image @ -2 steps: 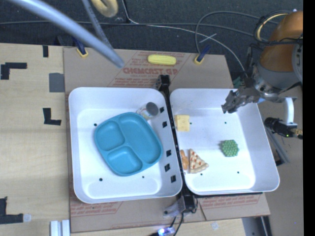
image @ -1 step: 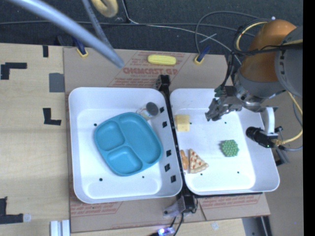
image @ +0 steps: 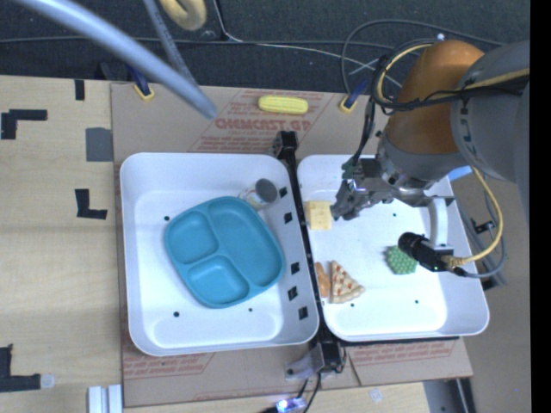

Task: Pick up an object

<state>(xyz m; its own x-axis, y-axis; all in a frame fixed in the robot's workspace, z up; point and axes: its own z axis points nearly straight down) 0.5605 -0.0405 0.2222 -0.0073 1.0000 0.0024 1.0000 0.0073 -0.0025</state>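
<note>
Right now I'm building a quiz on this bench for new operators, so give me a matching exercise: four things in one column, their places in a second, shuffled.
Things:
1. blue divided plate
2. green object
3. yellow corn cob
4. pizza slice

Places:
A. on the cardboard behind the bins
B. left bin
C. right bin, toward its right side
D. right bin, front left area near the divider

Pairs: 1-B, 2-C, 3-A, 4-D

Even, bright overhead light makes the white bins (image: pixel 138 256) glare slightly, shadows stay soft and short, and a blurred grey bar (image: pixel 103 28) crosses toward eleven o'clock.
</note>
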